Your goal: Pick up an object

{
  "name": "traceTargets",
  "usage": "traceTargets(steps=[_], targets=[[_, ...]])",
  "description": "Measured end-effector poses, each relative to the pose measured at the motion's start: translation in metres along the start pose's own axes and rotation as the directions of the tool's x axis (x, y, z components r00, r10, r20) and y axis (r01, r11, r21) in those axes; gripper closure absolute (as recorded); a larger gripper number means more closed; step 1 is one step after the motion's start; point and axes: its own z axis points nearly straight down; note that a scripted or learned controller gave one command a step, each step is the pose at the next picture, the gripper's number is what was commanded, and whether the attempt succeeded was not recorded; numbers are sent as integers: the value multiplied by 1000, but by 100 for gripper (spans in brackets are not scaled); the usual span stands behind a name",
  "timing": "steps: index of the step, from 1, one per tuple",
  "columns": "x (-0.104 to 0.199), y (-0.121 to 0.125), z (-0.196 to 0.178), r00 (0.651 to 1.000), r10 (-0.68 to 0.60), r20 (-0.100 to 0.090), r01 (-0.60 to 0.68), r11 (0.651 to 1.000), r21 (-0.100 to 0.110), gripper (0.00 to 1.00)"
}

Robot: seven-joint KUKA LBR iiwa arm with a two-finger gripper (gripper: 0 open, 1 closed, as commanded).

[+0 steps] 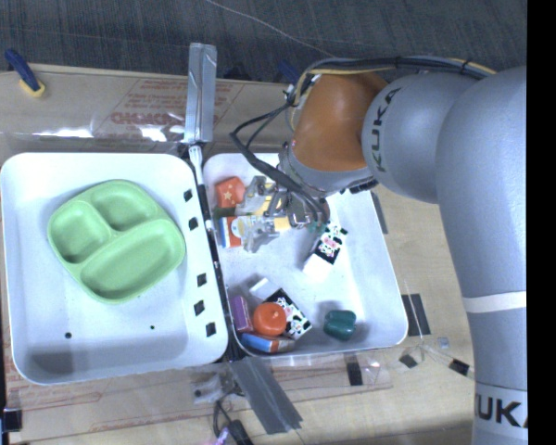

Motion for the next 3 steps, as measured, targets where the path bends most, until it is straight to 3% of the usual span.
traceTargets(steps=[1,2,3], targets=[[-35,-9,-27,977,214,-1,-214,977,1,100],[-28,-9,-18,782,624,-5,-624,782,4,100],[-27,45,-90,730,683,0,-683,730,-1,100]])
